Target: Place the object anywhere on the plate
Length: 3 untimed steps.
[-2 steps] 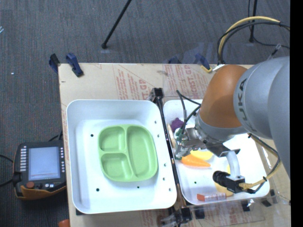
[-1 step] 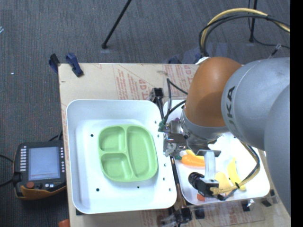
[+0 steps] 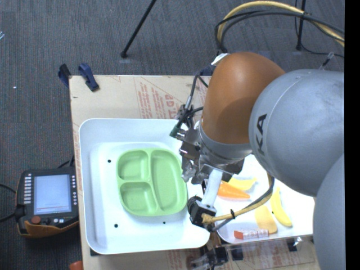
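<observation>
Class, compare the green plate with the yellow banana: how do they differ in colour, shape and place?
Colour: the plate is pale green, the banana yellow. Shape: the plate is broad with three compartments; the banana is slim and curved. Place: the plate lies in the view's left bin, the banana in the right bin. Both rest in white bins.

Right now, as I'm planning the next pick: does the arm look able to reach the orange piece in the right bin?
Probably yes: the orange piece lies uncovered close beside the wrist of the arm, a yellow slice next to it.
</observation>
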Each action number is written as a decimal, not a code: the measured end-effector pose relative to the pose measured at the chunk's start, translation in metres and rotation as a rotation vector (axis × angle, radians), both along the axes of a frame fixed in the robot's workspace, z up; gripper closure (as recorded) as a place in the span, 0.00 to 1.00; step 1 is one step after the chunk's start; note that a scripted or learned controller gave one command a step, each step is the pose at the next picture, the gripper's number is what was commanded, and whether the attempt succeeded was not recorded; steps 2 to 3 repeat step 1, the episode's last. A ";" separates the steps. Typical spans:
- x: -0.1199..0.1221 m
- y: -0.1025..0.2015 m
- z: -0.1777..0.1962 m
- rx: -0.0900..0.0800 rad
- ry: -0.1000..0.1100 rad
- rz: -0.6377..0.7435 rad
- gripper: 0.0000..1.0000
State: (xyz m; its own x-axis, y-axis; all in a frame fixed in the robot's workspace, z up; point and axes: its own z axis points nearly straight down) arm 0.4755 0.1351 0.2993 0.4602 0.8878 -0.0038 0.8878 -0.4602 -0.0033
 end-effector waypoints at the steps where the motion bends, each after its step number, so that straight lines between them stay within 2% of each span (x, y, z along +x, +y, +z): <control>1: 0.000 0.000 -0.001 -0.001 0.002 0.000 0.00; 3: 0.000 0.000 -0.001 -0.001 0.002 0.000 0.00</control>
